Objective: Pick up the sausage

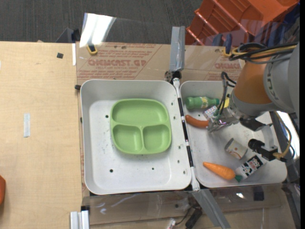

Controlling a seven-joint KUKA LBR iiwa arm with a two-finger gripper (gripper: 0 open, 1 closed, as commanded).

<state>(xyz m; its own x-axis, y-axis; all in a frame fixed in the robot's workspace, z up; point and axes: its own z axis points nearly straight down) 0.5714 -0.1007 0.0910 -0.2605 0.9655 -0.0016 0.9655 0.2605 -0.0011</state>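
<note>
**Fingers beside the sausage in the right bin**

Red print on the brown cardboard sheet [128,61] behind the bins partly reads "CHEMCAST"; the rest is blurred. The reddish-orange sausage [196,121] lies in the right white bin [267,178], near its left wall, below a green bottle with a yellow label [202,101]. The gripper [217,124] sits just right of the sausage's end; whether the fingers are released or clenched, I cannot tell. The small cylindrical can's [235,148] label is unreadable.
</note>
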